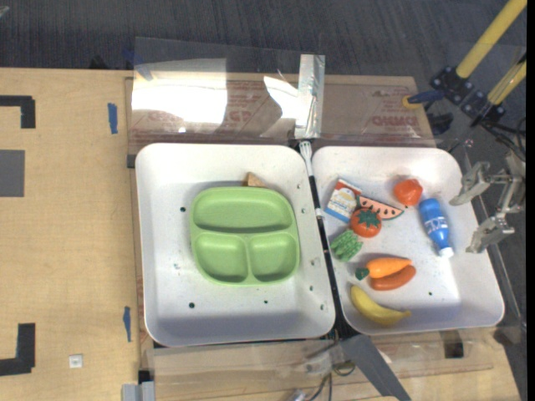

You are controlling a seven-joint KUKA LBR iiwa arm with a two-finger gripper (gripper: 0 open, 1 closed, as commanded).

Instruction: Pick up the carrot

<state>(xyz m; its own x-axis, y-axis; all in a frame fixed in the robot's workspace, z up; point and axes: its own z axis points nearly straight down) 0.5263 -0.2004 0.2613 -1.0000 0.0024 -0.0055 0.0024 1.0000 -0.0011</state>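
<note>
So, status check: basically nothing is done yet. The carrot (389, 267) is lying on its side in the right bin (481, 307), toward the near edge, green stub pointing left. It's touching a reddish-orange piece (394, 279) tucked right under it, and the banana (376, 305) sits just below that. The rest of the crowd is further up: a tomato (365, 222), a watermelon slice (383, 208), a small carton (341, 200), a green veggie chunk (346, 245), an orange fruit (408, 191) and a blue bottle (435, 224).

My gripper (487, 207) is parked out at the right rim of that bin, fingers spread apart with nothing between them, well apart from the carrot. The left bin (159, 249) just has the green divided plate (246, 234) in it.

What's left, as I see it: swing in over the carrot, drop down, close on it without snagging its neighbour, then lift. Tight spot, honestly.
</note>
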